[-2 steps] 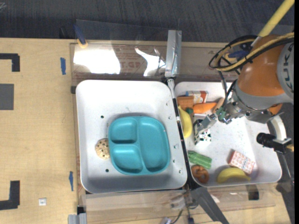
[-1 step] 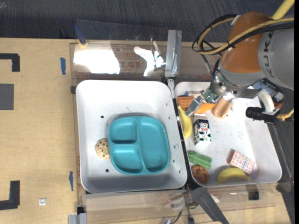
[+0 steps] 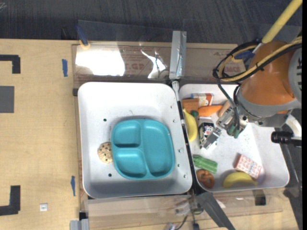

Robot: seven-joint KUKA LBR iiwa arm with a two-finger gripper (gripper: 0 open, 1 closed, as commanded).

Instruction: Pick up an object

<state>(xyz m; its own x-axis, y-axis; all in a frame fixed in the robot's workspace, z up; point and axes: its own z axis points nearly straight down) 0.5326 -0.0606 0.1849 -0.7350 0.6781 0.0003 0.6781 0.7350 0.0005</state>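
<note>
On the desk (image 3: 33, 143) 2 bins sit side by side, the left bin (image 3: 96, 99) at 9 o'clock of the right bin (image 3: 273, 166). In the left bin a divided tray (image 3: 142, 148) lies near the middle, with a cookie (image 3: 105, 152) touching its 9 o'clock edge. In the right bin a banana (image 3: 191, 126) lies along the 9 o'clock wall, a carton (image 3: 204, 99) at 12 o'clock, a packet (image 3: 248, 166) toward 4 o'clock, a second banana (image 3: 238, 178) at 6 o'clock, and an apple (image 3: 206, 178) at 7 o'clock, just beside a wrapped bar (image 3: 205, 163)
</note>
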